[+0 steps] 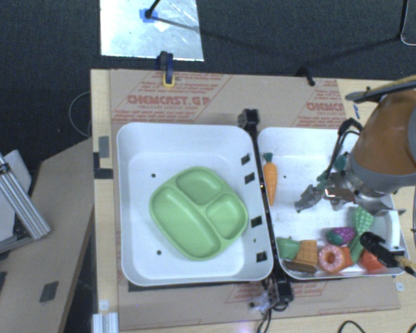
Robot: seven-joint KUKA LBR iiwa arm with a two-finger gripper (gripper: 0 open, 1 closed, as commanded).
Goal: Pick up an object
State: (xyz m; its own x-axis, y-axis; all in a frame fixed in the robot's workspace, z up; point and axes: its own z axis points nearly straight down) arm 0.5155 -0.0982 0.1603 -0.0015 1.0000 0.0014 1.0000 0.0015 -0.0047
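Observation:
My gripper [306,200] hangs over the middle of the right bin [298,144], its grey fingers pointing left, with nothing seen between them. A toy carrot [269,177] lies to its left, against the bin's left wall. Along the bin's front edge sit several toy foods: a green piece [287,245], a waffle-like orange piece [306,255], a pink donut [331,258], a purple grape bunch [340,236], a green textured piece [362,220] and a red-orange piece [371,261]. They lie below and right of the gripper, apart from it.
The left bin [135,186] holds a green divided plate [198,213]. A black divider with clips [258,186] runs between the bins. The arm's orange band and grey wrist [392,144] cover the right bin's right side. Cables hang at the bench's right.

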